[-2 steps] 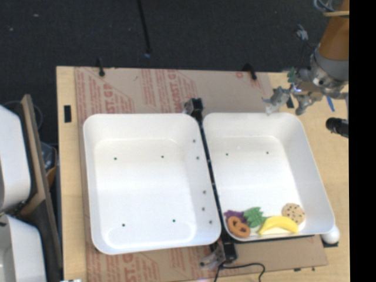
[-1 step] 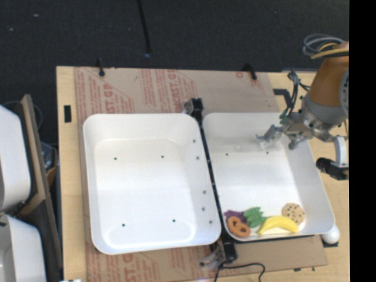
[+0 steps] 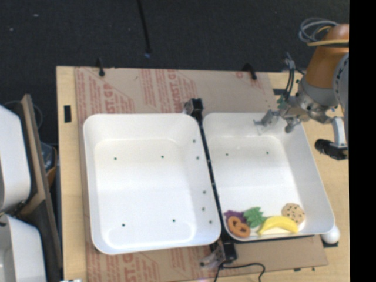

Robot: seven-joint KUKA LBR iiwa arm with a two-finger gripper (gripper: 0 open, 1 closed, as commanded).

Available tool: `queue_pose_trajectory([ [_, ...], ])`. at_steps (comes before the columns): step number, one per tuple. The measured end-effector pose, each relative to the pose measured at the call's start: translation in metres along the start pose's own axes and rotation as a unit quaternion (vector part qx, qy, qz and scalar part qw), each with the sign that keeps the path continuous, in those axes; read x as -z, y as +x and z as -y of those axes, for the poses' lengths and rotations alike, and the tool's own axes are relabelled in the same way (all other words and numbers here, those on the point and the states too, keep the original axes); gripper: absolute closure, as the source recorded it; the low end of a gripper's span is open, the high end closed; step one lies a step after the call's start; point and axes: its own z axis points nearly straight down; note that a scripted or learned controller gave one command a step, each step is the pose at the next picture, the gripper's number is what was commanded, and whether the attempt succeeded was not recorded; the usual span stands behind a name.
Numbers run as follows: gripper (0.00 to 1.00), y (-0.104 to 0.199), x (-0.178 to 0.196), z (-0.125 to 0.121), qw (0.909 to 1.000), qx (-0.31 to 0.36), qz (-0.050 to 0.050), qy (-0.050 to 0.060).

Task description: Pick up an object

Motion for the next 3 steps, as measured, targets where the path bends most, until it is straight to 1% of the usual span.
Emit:
queue_pose_trajectory([
  [1,0.0,0.072,-0.053,0.008,0.9995,-0.031,-0.001,0.002],
  [2,1.0,0.067,-0.039,0.007,0.9994,-0.034,0.0,-0.001],
  [3,1.0,0.098,0.067,0.002,0.9995,-0.032,0.0,-0.005],
])
